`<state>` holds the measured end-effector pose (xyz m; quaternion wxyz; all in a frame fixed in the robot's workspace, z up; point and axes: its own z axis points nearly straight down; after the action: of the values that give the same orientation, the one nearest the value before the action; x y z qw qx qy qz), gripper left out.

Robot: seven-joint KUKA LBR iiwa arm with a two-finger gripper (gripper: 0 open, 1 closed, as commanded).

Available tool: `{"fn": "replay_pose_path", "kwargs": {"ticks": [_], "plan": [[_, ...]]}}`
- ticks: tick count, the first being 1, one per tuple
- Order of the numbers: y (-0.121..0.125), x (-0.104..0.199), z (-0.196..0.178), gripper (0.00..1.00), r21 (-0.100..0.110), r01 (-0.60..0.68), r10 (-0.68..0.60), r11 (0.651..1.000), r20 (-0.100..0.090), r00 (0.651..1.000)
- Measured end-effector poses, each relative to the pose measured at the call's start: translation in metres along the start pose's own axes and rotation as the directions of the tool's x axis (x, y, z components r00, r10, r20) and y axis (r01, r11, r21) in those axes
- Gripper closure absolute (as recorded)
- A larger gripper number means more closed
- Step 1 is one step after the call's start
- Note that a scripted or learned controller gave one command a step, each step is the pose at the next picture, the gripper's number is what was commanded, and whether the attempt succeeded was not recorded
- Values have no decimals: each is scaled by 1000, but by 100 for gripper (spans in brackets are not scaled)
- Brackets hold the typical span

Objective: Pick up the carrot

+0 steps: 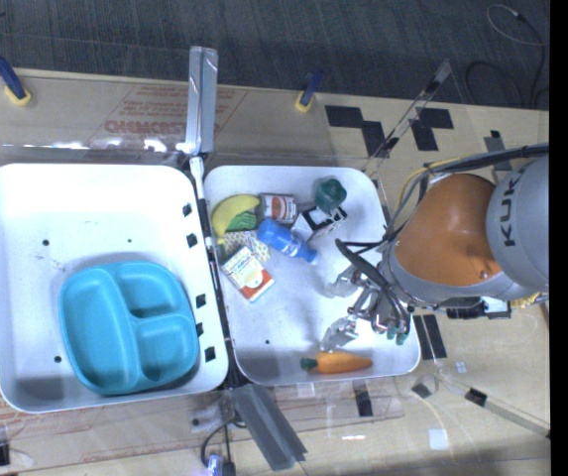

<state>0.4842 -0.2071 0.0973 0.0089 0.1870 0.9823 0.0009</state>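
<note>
The orange carrot point(341, 363) lies flat along the front wall of the right bin point(293, 340), its green end pointing left. My gripper point(341, 309) hovers just behind the carrot, at the bin's right side. It is open, with one finger point(342, 285) farther back and the other point(339, 335) close above the carrot. Nothing sits between the fingers. The grey arm with its orange band point(447, 228) reaches in from the right.
At the back of the right bin lie a banana point(234, 211), a small can point(280, 208), a blue bottle point(286, 239), a dark green object point(330, 190) and a snack packet point(248, 272). The left bin point(26, 226) holds a blue divided tray point(130, 327).
</note>
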Motion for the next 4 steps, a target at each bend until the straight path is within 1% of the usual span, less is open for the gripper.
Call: {"fn": "replay_pose_path", "kwargs": {"ticks": [1, 2, 3, 4], "plan": [[15, -47, -16, 0, 4, 52, -52, 999, -15, 999], [0, -1, -1, 0, 0, 112, -112, 994, 7, 994], [3, -2, -2, 0, -1, 299, -299, 954, 11, 954], [4, -3, -2, 0, 0, 359, -359, 933, 13, 933]]}}
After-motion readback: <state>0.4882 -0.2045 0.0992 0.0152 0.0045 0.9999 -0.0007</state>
